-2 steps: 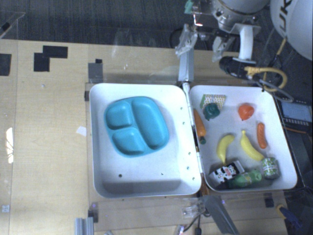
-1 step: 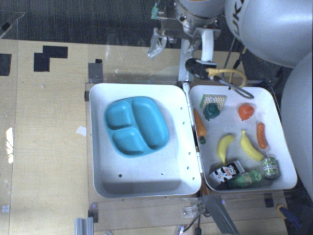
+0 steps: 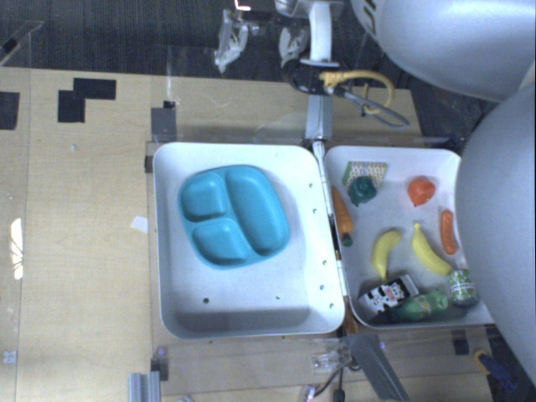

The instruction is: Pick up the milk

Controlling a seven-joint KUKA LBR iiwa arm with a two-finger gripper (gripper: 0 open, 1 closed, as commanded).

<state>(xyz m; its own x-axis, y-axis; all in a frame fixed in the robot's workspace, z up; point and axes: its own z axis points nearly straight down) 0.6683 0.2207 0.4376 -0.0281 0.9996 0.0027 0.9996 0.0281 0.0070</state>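
The milk (image 3: pixel 389 295) is a small black-and-white cow-patterned carton lying on its side at the near edge of the right bin (image 3: pixel 399 157). A green bottle (image 3: pixel 424 306) lies against it on the right. My gripper (image 3: pixel 258 47) hangs at the top of the view, beyond the far rims of both bins and well away from the milk. Its two fingers (image 3: pixel 227 48) are spread apart and nothing sits between them, so it is open.
The left bin (image 3: pixel 170 249) holds a blue divided plate (image 3: pixel 235 214). In the right bin lie two bananas (image 3: pixel 384 250), a carrot (image 3: pixel 341 212), an orange fruit (image 3: pixel 421 191), a teal item (image 3: pixel 363 191), a red item (image 3: pixel 449 231) and a can (image 3: pixel 461 286). The arm's grey body covers the right side.
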